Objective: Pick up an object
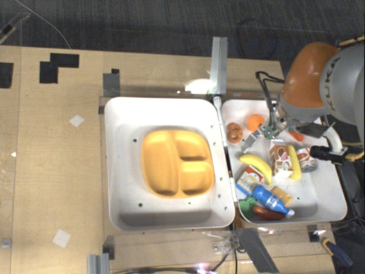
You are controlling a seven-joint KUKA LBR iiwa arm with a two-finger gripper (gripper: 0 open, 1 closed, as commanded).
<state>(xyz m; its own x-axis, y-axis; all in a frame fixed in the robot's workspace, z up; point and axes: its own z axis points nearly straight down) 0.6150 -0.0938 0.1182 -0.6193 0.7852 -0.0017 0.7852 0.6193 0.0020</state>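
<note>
My gripper point(255, 138) hangs low over the back left part of the right bin point(333, 204), reaching in from the right. It sits between a small brown round piece point(234, 132) to its left and an orange ball point(256, 121) just behind it. A yellow banana point(258, 166) lies a little in front of it. I see nothing held in the gripper.
The right bin also holds a red-and-white carton point(279, 158), a second yellow banana point(294, 162), a can point(307, 160), a blue bottle point(270, 199) and a snack packet point(248, 181). A yellow divided tray point(175, 162) lies in the left bin point(122, 153).
</note>
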